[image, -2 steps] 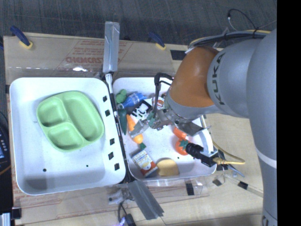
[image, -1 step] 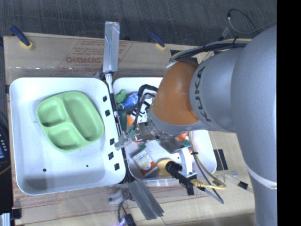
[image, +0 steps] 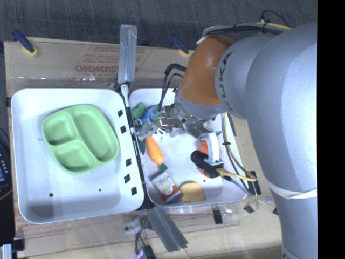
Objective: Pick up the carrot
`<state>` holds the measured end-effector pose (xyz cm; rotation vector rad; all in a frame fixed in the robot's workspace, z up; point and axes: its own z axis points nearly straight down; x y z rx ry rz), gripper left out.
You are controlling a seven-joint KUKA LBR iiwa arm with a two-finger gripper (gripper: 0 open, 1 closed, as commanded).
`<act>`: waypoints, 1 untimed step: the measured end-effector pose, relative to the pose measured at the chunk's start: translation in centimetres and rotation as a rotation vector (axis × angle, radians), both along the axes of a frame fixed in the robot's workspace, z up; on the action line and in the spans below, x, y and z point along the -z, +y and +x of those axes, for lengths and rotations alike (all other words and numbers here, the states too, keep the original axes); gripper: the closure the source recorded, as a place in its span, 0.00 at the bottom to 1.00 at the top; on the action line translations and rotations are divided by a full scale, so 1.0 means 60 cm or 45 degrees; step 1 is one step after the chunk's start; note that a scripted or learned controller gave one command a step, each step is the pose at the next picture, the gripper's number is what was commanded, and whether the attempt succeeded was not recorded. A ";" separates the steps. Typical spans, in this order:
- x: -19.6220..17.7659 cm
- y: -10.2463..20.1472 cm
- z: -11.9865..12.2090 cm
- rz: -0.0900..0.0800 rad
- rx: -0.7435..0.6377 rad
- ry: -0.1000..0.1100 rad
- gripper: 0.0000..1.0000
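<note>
The grey robot arm [image: 269,117] with its orange band [image: 202,74] reaches in from the right and bends down over the upper part of the right-hand bin, its wrist turned toward the bin's left wall. Dark lettering runs sideways along the grey casing beside the band, but it is too foreshortened to read.

A brown cardboard sheet [image: 70,63] lies under both bins. Its red printing is too blurred to read.

The shallow white left bin [image: 27,193] holds a pale green plastic plate with three compartments [image: 81,138], lying flat toward the bin's upper left. The shallow white right bin [image: 229,196] sits just beside it, and a grey metal bar [image: 128,47] stands up from the gap between them.

The metal gripper [image: 152,124] hangs low at the upper left of the right bin. Whether it is open or closed cannot be told.

The orange tapered carrot [image: 156,151] lies at a slant on the floor of the right bin, near the left wall and just below the gripper in the view. Whether its upper end touches the gripper cannot be told.

A rounded yellowish lump [image: 192,191] rests at the bin's lower edge, and a small printed packet [image: 164,183] sits just beside it, its label unreadable. A small green item [image: 140,111] and a small blue item [image: 148,117] sit close by the gripper at the left wall.
</note>
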<state>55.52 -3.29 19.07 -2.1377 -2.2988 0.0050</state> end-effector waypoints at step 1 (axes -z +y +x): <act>0.000 -0.023 -0.095 0.000 0.056 0.002 0.00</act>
